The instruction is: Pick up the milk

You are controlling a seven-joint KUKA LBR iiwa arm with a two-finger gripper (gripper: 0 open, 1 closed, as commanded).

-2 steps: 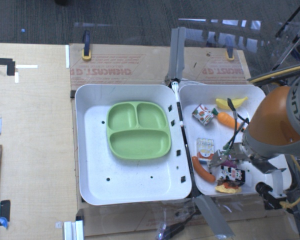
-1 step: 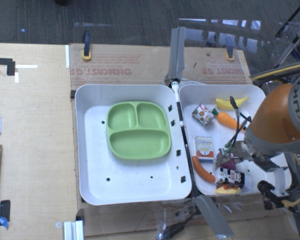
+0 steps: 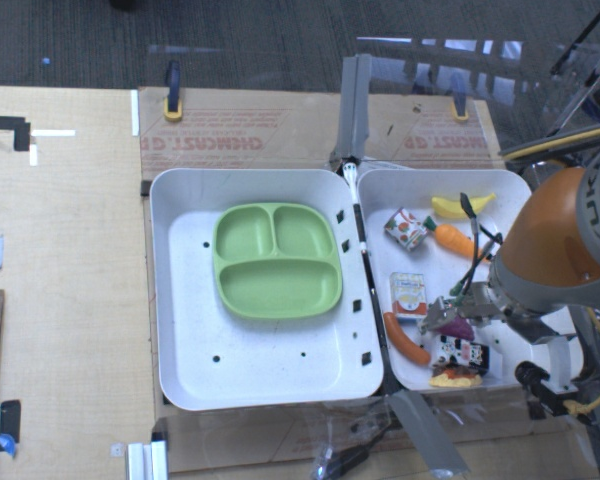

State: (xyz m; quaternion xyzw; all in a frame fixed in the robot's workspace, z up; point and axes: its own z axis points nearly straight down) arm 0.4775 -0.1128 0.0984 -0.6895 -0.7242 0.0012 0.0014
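Milk [image 3: 409, 295] lies flat in right bin [image 3: 510, 183], just left of gripper [image 3: 450, 315]; can't tell how the jaws stand.

Two bins [image 3: 170, 298], one plate [image 3: 278, 260], two cartons [image 3: 408, 294].

Mirrored "CHEMCAST GP" on cardboard sheet [image 3: 240, 128]

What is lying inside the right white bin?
In the right bin: two small cartons, banana, carrot, sausage. The gripper and arm cover more items at the front.
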